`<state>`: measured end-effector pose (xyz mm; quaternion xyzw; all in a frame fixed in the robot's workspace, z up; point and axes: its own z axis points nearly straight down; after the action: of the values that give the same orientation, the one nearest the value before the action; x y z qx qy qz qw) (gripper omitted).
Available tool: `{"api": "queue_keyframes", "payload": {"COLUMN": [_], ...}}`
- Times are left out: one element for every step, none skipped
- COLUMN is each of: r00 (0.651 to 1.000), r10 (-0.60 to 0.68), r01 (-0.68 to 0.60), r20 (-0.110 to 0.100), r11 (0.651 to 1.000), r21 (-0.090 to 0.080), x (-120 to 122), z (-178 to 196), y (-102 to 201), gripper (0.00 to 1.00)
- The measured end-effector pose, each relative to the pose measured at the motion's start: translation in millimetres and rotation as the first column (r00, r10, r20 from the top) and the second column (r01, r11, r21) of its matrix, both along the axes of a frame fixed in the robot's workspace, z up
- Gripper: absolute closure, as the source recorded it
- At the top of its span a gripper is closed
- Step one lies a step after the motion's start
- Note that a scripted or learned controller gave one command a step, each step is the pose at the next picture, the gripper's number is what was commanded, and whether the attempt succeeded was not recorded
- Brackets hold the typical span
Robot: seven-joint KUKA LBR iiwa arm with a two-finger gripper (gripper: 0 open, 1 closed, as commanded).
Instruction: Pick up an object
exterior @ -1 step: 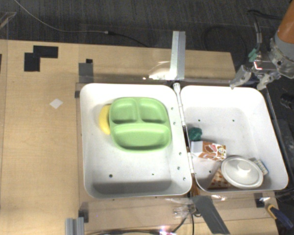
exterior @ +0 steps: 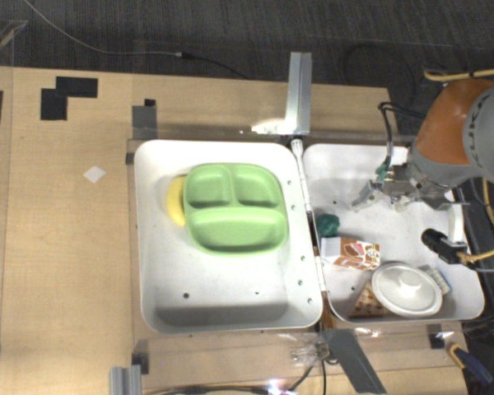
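a: green tray (exterior: 233, 206) is lying in the left bin (exterior: 160, 299), covering most of a yellow thing (exterior: 174, 202) that is peeking out at its left edge.

b: and the arm (exterior: 465, 134)?

a: it is reaching into the right bin (exterior: 346, 167) from the right. the end effector (exterior: 372, 194) is hanging over the bare upper part of that bin, its tips pointing left and down.

b: is it holding anything?

a: nothing is showing between the tips. whether they are spread or closed, i cannot tell; they are too small and blurred here.

b: so what is there to pick?

a: in the right bin, a teal lump (exterior: 327, 222) is sitting by the left wall, a red packet (exterior: 359, 254) is lying just below it, and a white lid (exterior: 407, 289) is resting near the front, overlapping a brown patterned piece (exterior: 364, 301). all are lying on the bin floor.

b: how far along, then?

a: i am judging it as early. no object is lifted, and the end effector is apart from every one of them. the nearest is the teal lump, below and to its left. choosing a target, descending, closing and lifting are all still waiting to be done.
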<state>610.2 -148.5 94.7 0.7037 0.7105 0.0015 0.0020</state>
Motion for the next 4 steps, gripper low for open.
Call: {"api": "queue_keyframes", "payload": {"r00": [1.0,0.998,0.998,0.98], "r10": [0.016,-0.06,-0.058,-0.201], "r01": [-0.016,0.06,0.058,0.201], "r20": [0.005,0.006,0.015,-0.001], "r11": [1.0,0.998,0.998,0.98], "r21": [0.001,0.0,0.002,0.006], "x": [-21.9,-112.2,-108.3,-121.3], "z": [-6.4,-5.4,6.2,33.3], "y": [61.2,51.7,53.3,41.1], "gripper": [0.0,0.0,1.0,1.0]}}
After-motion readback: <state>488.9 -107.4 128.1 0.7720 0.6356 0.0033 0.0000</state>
